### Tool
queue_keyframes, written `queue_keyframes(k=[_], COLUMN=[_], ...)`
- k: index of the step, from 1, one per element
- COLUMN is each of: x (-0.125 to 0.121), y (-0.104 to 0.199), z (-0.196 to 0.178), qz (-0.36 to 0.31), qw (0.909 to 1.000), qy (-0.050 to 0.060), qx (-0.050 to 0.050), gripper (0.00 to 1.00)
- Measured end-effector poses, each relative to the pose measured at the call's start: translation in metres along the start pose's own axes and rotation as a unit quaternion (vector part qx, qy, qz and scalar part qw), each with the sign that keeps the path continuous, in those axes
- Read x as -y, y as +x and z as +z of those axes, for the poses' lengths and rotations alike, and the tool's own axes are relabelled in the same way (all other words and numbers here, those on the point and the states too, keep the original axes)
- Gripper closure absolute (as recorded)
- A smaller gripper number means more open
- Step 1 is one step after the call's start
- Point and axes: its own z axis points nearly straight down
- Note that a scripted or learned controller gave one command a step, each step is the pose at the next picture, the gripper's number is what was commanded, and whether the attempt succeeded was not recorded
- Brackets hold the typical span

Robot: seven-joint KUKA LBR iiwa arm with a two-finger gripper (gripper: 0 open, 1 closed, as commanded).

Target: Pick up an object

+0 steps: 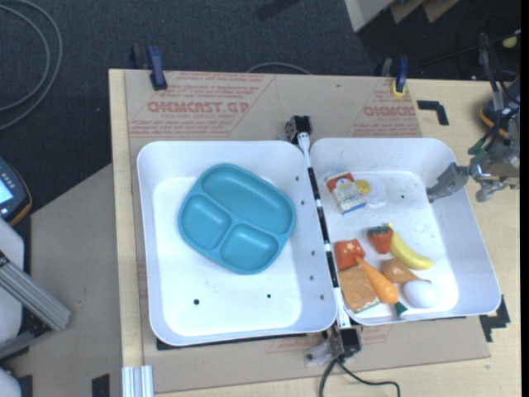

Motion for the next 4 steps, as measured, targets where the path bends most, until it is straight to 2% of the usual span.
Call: queue_keyframes(k=[1, 2, 3, 4], x=[0.033, 0.045, 0.044, 0.044], y=[0.064, 0.044, 0.042, 0.043], z=[0.103, 0.183, 0.168, 0.169], qz=[-0.002, 0.002, 0.002, 0.002], qw=[1.0, 1.0, 1.0, 1.0], qy=[0.005, -0.003, -0.007, -0.006], qx=[-0.003, 0.001, 0.004, 0.004], gripper=[0.0, 0.0, 1.0, 0.0])
